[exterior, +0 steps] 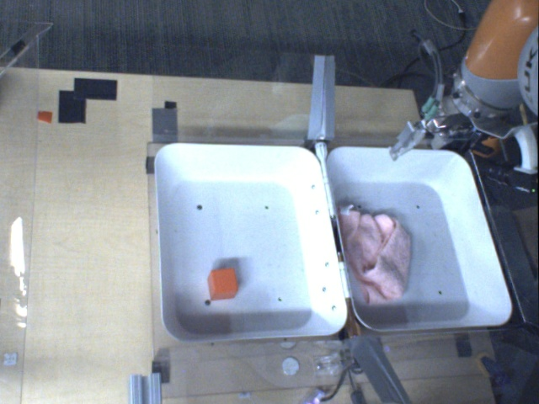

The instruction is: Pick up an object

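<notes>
A small orange block (223,284) lies in the left bin (177,225), near its front left. A crumpled pink cloth (376,253) sits in the right bin (455,217), against its left wall. My gripper (411,139) hovers over the back edge of the right bin, well above and behind the cloth and touching neither object. Nothing is seen in its grasp. The arm's orange band (501,28) is at the top right.
A grey metal divider post (321,99) stands behind the seam between the bins. Black markers (82,97) and a small orange tag (45,117) lie on the wooden bench at far left. Cables run at the top right.
</notes>
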You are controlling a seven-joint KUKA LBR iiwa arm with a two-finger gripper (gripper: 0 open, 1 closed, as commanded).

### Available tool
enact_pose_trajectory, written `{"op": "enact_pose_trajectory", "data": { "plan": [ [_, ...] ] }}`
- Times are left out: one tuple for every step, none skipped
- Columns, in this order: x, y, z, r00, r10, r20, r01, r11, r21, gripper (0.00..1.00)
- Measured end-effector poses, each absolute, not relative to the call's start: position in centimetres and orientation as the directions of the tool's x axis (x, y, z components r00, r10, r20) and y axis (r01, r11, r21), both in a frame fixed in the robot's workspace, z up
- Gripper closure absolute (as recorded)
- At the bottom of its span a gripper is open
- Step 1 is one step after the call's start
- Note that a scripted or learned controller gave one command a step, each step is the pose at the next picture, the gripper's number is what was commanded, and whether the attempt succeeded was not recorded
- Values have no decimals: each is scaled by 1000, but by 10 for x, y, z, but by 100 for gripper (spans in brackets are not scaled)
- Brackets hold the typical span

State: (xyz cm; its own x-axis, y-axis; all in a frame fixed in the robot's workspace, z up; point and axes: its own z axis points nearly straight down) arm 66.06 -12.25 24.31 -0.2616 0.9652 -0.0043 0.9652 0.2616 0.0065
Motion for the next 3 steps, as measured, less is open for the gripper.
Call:
{"op": "enact_pose_trajectory", "data": {
  "plan": [
    [612,-123,171,-290,957,-1,957,290,1,0],
    [580,-130,94,-374,928,-3,928,374,7,0],
    [583,-129,103,-376,926,-3,926,376,10,100]
  ]
}}
